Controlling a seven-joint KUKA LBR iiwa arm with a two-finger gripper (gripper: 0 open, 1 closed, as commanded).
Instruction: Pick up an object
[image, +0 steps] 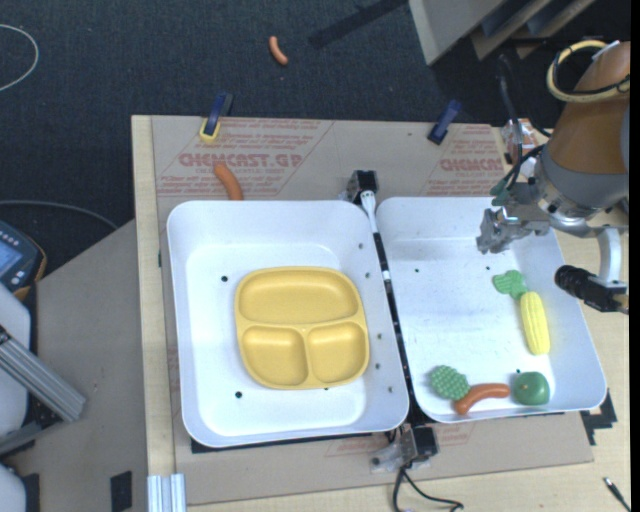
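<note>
Two bins (190, 300), yellow tray (300, 327), toy vegetables (535, 322)

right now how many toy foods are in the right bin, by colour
Right bin:
green: 3, the leafy piece, the knobbly piece, the round piece
yellow: 1, the corn
orange: 1, the sausage
total: 5

- Two white bins (190, 300)
- One yellow divided plate (300, 326)
- One corn cob (535, 322)
- Two toy sausages (482, 396)
- Two clamps (214, 117)
</note>
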